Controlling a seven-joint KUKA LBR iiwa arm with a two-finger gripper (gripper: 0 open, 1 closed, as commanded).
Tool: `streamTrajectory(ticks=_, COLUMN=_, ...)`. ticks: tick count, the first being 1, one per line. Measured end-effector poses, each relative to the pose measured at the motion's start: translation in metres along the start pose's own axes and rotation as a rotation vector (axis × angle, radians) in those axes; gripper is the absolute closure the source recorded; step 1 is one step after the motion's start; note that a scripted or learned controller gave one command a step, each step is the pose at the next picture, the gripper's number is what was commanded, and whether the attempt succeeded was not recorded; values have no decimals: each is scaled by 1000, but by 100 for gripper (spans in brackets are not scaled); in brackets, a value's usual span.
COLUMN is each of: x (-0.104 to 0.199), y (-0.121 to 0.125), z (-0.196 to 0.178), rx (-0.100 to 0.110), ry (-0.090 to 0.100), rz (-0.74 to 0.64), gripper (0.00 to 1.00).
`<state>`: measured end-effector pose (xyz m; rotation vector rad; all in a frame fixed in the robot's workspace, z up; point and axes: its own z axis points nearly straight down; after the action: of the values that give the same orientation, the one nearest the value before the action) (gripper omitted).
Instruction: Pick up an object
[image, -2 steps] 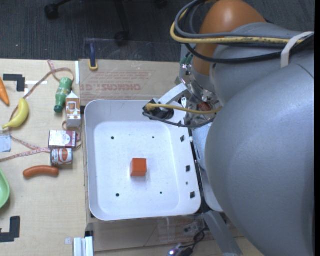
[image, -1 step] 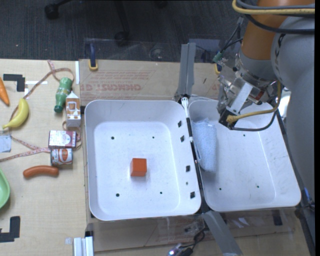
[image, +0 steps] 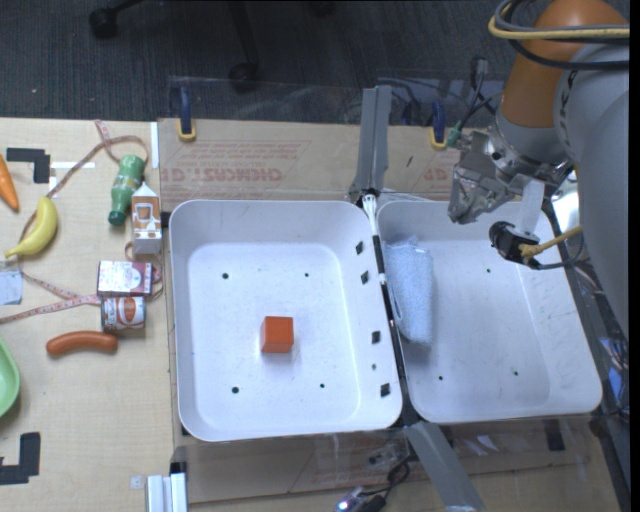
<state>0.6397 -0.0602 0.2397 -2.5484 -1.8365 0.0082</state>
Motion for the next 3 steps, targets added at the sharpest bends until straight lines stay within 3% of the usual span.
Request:
streamTrajectory(ticks=1, x=5, y=18, z=49, rx=1, ry=0, rz=44, gripper=100)
streamTrajectory(ticks=2, x=-61, y=40, z=59, rx=-2, ry=1, rz=55, gripper=100)
streamTrajectory(ticks=3, x=-56, y=30, z=138, rx=0, ry=1, rz=134, gripper=100)
